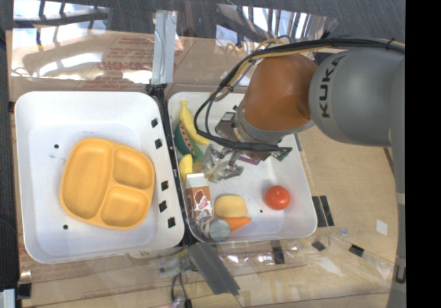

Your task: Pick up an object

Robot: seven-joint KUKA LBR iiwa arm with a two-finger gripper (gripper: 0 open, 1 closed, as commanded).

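Far to the left of my tool sits the left bin [27,162], and in it a yellow divided plate [107,182] with three compartments, lying flat and well apart from anything I could touch. Between the two bins runs a dark divider with small black clips.

The right bin [303,196] is where my tool [222,167] hangs, low over the left half of the floor. Just to its left and slightly above lies a banana [187,122], with a slice of watermelon [182,141] beside it against the bin wall. Below and left of my tool stands a small brown carton [198,201] — near, but I cannot tell if it touches. Below it are a pale lemon [230,204], an orange carrot [239,222] and a grey can [220,230]. To the right and below rests a red tomato [277,197], apart from the rest.

My arm [351,96] crosses in from the right — whether my tool is apart or together, I cannot tell.
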